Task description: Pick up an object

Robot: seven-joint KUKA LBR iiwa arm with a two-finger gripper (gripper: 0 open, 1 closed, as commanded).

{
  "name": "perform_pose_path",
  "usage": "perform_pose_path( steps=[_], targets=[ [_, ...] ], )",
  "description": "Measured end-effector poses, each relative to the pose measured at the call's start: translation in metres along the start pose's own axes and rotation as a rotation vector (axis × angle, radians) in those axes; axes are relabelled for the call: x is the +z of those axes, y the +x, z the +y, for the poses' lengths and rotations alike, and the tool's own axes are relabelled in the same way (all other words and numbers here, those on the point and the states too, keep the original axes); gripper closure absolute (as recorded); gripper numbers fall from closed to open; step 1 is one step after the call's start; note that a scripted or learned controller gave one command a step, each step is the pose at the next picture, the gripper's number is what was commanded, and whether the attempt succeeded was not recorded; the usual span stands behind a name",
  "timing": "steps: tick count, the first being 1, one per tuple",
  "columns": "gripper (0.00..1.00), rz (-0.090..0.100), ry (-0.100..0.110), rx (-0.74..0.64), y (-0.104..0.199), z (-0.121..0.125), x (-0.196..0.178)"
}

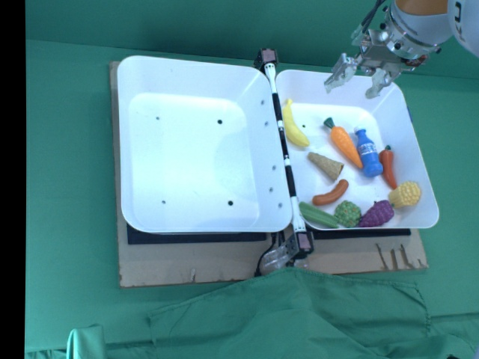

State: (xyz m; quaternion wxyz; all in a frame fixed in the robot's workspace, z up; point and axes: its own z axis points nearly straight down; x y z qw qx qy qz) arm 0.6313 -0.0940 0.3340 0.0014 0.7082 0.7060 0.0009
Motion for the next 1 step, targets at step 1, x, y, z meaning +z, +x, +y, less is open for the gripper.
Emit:
perform_pose_path(
  steps=[1],
  targets=[
    [0.0,-0.004,-0.002,0.002,-0.0399,0.0537,0.0787]
  ],
)
